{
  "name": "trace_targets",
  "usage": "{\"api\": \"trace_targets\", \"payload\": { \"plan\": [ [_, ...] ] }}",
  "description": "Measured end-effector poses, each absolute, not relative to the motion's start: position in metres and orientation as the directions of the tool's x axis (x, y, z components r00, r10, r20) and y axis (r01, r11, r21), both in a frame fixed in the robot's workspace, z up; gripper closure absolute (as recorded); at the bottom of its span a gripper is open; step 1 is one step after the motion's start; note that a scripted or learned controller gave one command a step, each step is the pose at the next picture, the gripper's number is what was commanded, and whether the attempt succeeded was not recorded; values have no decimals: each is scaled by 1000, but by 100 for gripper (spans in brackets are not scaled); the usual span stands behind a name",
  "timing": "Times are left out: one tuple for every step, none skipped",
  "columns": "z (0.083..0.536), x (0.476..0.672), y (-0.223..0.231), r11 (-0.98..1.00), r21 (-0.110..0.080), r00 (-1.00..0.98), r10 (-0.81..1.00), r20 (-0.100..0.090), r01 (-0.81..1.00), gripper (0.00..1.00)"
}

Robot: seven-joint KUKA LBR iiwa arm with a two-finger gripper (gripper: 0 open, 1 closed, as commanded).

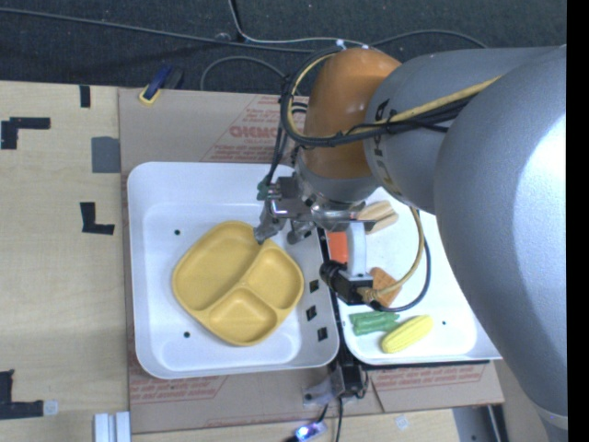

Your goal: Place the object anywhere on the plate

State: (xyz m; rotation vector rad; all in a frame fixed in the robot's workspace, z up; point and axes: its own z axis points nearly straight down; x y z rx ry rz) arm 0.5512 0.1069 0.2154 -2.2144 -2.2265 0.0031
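In the left bin (147,247), toward the centre of the camera view, lies a yellow plate (237,284) with three compartments, its upper rim at about one o'clock running up under the gripper (281,219). The arm (442,145) comes in from three o'clock, its orange band (345,109) above the wrist, and the gripper hangs over the plate's upper right edge, near the wall between the two bins. Whether the claw is spread or closed I cannot tell; the wrist hardware crowds it, and nothing is plainly visible in it.

In the right bin (451,339), at roughly four o'clock from the gripper, several toy foods sit close together: an orange block (338,247) just beside the dividing wall, a tan piece (377,215) above it, an orange carrot-like piece (386,288), a green piece (373,321) and a yellow corn cob (406,333) with its long axis running from seven o'clock to one o'clock. Which of these is the task's object cannot be told; all of them rest in the right bin, apart from the plate.

By my judgement the placing is not done: the plate's three compartments show no object in them. The plate lies at about seven o'clock from the gripper and directly beneath it, while the candidates lie the opposite way, so a pick would first call for a move toward four o'clock.
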Motion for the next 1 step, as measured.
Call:
{"api": "trace_targets", "payload": {
  "plan": [
    [234, 562, 142, 5, 0, -5, 1000, 1, 1000, 100]
  ]
}}
